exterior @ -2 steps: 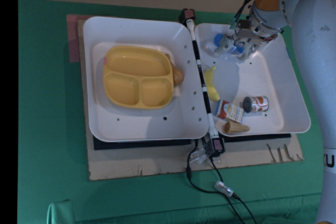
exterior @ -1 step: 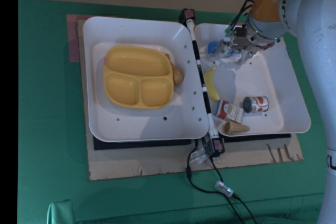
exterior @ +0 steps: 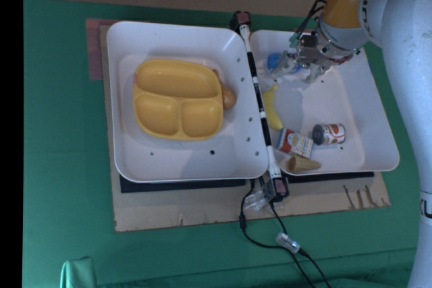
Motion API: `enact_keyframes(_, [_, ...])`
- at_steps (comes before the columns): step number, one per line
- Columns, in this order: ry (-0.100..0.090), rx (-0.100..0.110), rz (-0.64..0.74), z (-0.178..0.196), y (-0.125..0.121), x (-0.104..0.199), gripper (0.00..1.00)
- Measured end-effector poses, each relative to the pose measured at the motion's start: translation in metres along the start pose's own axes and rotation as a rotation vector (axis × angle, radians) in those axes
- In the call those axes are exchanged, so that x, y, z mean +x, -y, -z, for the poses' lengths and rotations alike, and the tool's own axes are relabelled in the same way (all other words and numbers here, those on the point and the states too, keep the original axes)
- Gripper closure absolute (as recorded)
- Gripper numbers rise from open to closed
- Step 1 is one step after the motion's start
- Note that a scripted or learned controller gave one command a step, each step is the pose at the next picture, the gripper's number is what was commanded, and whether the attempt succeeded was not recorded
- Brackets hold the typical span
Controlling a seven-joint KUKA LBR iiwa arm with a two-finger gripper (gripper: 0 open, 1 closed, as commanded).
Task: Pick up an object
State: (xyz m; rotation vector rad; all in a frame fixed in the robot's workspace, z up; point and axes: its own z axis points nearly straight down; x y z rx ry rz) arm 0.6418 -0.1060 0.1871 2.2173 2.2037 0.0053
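Note:
My gripper (exterior: 298,73) hangs over the far left part of the right bin (exterior: 364,101), fingers spread and nothing between them. Just left of it lies a small blue object (exterior: 273,61), partly hidden by the fingers. A yellow banana (exterior: 272,107) lies below the gripper along the bin's left wall. Nearer the front are a small carton with a red and white label (exterior: 295,142), a can on its side (exterior: 329,134) and an ice cream cone (exterior: 303,163).
The left bin (exterior: 135,158) holds a yellow divided tray (exterior: 178,98) with a brown egg-like object (exterior: 229,98) at its right edge. A black and white divider bar (exterior: 257,94) runs between the bins. Cables (exterior: 283,239) trail on the green mat in front.

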Motion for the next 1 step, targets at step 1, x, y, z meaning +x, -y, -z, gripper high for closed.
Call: enact_keyframes(1, [-0.001, -0.001, 0.000, 0.0004, 0.0139, -0.0109, 0.00])
